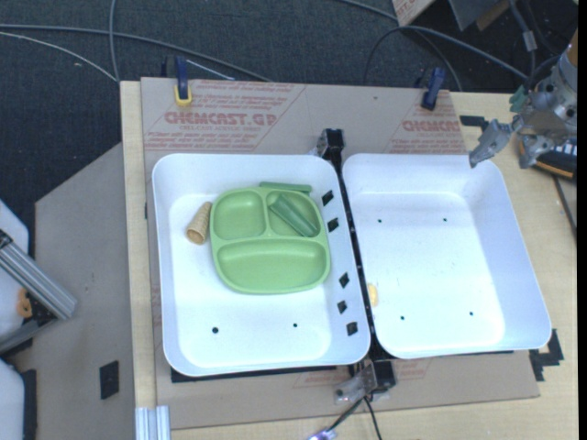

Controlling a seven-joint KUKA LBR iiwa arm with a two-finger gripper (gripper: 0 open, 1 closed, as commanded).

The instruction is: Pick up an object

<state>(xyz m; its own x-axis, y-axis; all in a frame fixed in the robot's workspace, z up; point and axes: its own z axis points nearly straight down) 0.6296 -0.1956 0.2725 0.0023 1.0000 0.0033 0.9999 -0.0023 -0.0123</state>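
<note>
The gripper (500,140) sits up at the far right, over the bench just beyond the far right corner of the right bin (514,246). One grey finger (483,147) pokes out toward the left, its tip about level with that bin's far rim. From here I can't tell how wide the tool is spread, and I see nothing caught in it.

Everything worth picking is over in the left bin (183,328). A green divided plate (266,264) lies flat in the far half of it, nearer the wall shared with the other bin than the left wall. A green object (295,214) rests in the plate's far right compartment, and a thin green strip (286,188) lies just past the plate's far edge. A small tan cone (197,225) lies on the bin floor, touching or nearly touching the plate's left edge.

A tiny yellowish scrap (372,293) sits at the left wall of the right bin, by the divider
</note>
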